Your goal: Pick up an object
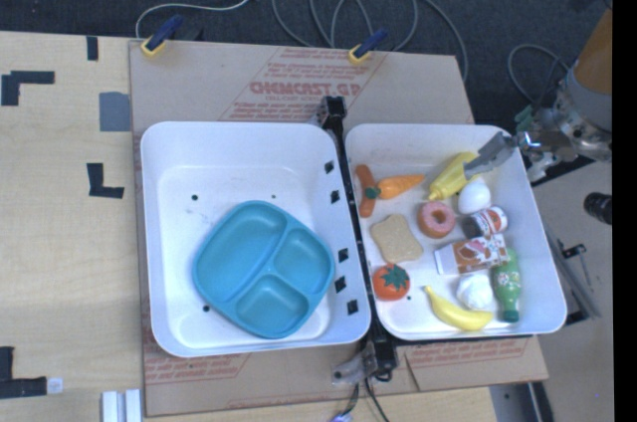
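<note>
A cardboard sheet (299, 87) printed in red, seemingly "CHEMCAST GP", lies under two white bins. The left bin (159, 211) holds a smooth blue divided tray (263, 268). The right bin (537, 241) holds toy food; the gripper (490, 153) touches a yellow corn-like piece (451, 175), its opening impossible to judge.

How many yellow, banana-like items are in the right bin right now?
2. One banana lies along the near edge of the right bin, beside the green bottle. The other yellow piece lies near the far edge, by the gripper.
</note>
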Available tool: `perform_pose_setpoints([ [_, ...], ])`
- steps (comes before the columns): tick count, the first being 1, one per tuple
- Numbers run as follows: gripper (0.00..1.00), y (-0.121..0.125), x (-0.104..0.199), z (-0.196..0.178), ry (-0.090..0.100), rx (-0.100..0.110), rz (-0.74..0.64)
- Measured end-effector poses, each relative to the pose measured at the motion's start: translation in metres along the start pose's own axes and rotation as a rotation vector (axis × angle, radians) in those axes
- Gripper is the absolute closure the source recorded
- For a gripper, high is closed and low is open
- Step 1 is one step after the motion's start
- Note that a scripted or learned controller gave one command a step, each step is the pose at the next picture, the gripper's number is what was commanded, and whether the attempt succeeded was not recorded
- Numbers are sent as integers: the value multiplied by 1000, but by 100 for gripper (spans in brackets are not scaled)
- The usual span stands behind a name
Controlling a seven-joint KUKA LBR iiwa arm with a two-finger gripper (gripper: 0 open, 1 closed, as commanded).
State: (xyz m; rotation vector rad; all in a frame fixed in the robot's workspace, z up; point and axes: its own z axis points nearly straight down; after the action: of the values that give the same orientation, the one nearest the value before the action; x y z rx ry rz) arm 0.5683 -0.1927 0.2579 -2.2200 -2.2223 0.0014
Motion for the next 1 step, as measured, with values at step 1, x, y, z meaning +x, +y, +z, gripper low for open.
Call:
perform_pose_setpoints([
  [1,0,82,12,94,0,2,-3],
])
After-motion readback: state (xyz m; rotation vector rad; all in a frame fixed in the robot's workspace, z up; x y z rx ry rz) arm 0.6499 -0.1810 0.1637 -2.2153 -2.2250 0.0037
